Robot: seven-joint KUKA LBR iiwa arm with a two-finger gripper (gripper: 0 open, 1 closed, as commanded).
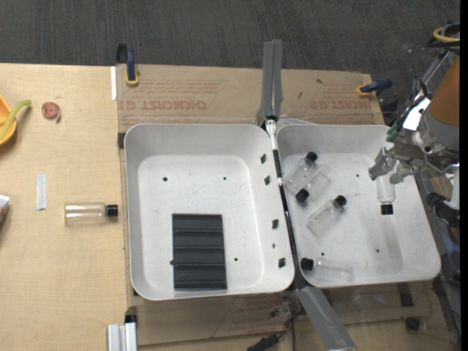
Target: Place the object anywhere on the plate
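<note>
The vial hangs upright, black cap down, over the right-hand part of the right bin, its upper end clamped between the jaws of the gripper, well apart from the plate.

Nearest the camera, another clear vial lies flat by that bin's near wall. Level with it, in the left bin, the black ribbed plate rests on the floor close to the near wall.

Farther back in the right bin a third vial lies at a slant. Beyond it two more sit close together near the divide between the bins.

On the table to the left of the bins, a capped clear bottle lies on its side, a small white strip just beyond it. Farther still are a pink disc and an orange bowl at the edge. Blue clamps pin the cardboard sheet at the far side.
</note>
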